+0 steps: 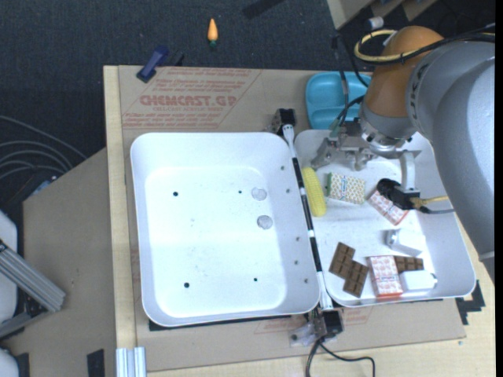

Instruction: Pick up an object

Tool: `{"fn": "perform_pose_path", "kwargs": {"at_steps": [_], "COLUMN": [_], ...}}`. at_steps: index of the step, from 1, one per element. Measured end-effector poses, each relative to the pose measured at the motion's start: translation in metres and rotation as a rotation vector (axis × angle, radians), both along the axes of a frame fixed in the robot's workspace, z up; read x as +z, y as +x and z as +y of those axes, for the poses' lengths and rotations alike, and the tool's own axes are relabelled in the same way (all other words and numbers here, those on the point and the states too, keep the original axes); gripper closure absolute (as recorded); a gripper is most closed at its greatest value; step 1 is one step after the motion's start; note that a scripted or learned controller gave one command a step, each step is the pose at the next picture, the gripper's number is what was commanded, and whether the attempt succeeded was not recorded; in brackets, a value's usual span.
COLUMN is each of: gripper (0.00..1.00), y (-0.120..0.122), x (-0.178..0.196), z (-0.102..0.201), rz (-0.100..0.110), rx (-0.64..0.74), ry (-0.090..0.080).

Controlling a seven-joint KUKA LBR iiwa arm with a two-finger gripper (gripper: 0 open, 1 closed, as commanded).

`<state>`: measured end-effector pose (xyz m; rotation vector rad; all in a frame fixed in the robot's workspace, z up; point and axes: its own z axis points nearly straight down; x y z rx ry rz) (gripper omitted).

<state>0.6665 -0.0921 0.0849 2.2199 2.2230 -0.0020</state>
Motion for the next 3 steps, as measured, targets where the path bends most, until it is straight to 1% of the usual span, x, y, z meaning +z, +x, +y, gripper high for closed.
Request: {"fn": "perform_pose_path", "kwargs": {"at_steps": [2, 3], "gripper": [0.0, 0.0], "y": [0.0, -0.064], "x": [0.0, -0.001], "z": [0.001, -0.001], "rz": [0.0, 0.002], "rx": [0.0, -0.002], "ry": [0.0, 0.002]}}
